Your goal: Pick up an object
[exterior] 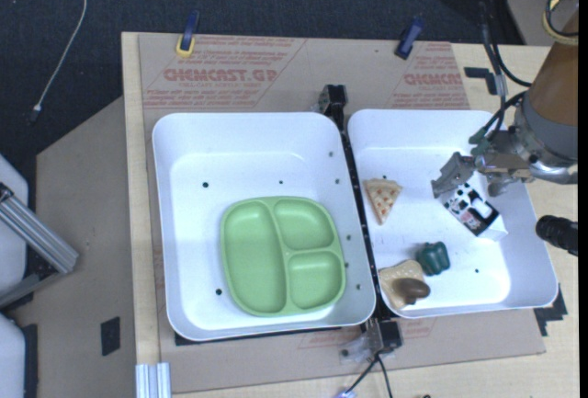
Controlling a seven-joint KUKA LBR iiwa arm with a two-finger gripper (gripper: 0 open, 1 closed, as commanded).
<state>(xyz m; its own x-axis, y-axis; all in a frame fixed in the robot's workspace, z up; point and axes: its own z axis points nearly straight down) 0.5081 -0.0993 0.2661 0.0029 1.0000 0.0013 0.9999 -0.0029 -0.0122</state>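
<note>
Candidate objects all lie in the right bin (367, 148). A wedge-shaped toy slice (381, 199) rests near the bin's left wall, well apart from the others. A small green piece (433, 256) sits toward the front, just beside a tan and brown item (405, 283) lying against the front left corner. A black-and-white patterned block (473, 209) lies near the right side, directly under the gripper (459, 177).

Progress: nothing is lifted. The gripper hangs just above or against the patterned block; contact cannot be confirmed, and whether the tool is spread or closed cannot be told from this angle. Grasp and lift both remain, by my judgement.

Clearances: the patterned block has open floor on its left and front, with the bin's right wall near behind it. The slice offers the most room all round. The corner item is hemmed by two walls. The left bin (175, 148) holds a green divided plate (280, 254), clear of the work
</note>
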